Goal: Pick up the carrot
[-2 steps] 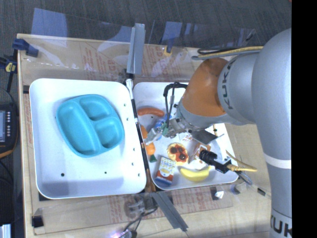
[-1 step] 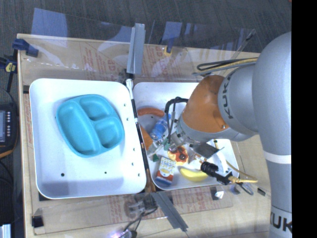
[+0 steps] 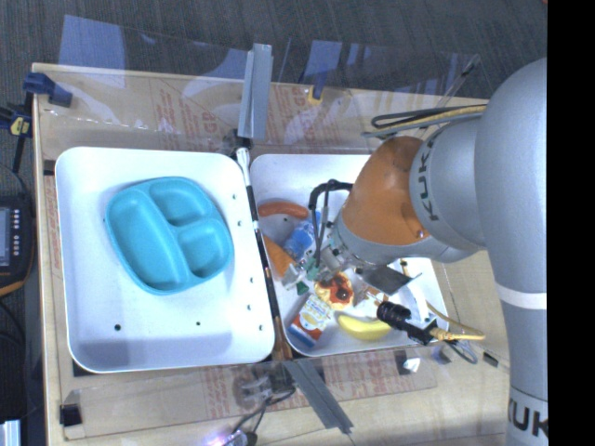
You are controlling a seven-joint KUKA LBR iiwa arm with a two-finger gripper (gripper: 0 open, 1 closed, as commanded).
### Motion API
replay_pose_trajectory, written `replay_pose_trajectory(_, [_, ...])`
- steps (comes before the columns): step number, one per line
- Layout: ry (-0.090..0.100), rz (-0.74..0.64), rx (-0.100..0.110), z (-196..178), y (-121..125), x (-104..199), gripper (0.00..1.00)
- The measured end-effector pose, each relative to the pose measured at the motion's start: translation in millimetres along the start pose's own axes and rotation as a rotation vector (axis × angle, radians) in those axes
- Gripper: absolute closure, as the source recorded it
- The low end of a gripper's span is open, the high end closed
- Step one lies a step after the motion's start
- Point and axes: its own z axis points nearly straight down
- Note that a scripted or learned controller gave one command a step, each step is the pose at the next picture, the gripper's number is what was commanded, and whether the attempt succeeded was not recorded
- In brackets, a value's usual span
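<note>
Now | carrot (image 3: pixel 278 260) long axis steeply diagonal along right bin's (image 3: pixel 279 170) left wall | pincer (image 3: pixel 321 269) state: cannot tell

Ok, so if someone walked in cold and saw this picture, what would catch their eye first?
Probably the bright blue divided plate lying alone in the left bin. Then the grey arm with its orange band, leaning from the right over the right bin, where a yellow banana sits among cluttered small items.

Two white bins (image 3: pixel 93 342) are seen, with one blue divided plate (image 3: pixel 170 232), one yellow banana (image 3: pixel 361 327), one orange carrot (image 3: pixel 277 256) and several small packets too jumbled to be counted.
</note>
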Motion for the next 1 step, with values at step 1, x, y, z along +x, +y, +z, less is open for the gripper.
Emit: replay_pose_trajectory(1, [0.011, 0.352, 0.009, -114.2, 46.1, 6.1, 1.00])
